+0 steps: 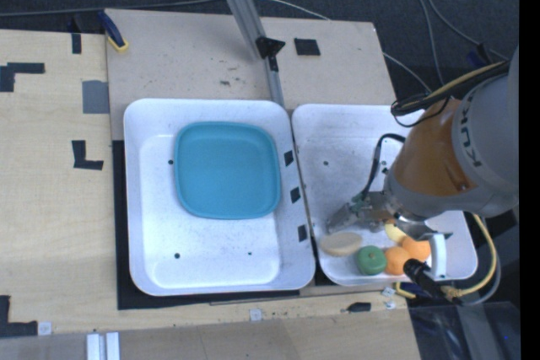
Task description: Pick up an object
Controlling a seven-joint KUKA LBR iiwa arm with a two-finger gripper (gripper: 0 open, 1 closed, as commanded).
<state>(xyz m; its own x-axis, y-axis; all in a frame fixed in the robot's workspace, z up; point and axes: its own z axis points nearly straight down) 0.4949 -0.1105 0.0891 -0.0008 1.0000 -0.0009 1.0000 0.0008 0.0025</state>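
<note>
My gripper [348, 217] is low inside the right bin [337, 143], near its front. Its metal fingers point left and down, just above a beige oval piece [341, 244]. Right of that piece lie a green round object [369, 260] and an orange object [405, 253]. A small yellow piece [393, 232] shows beside the wrist. Nothing is visible between the fingers, and the arm's body hides part of the bin's right side.
The left bin [152, 257] holds a turquoise square plate [226, 169]. A slanted metal pole [245, 8] rises behind the bins. Cables loop over the dark floor at the upper right.
</note>
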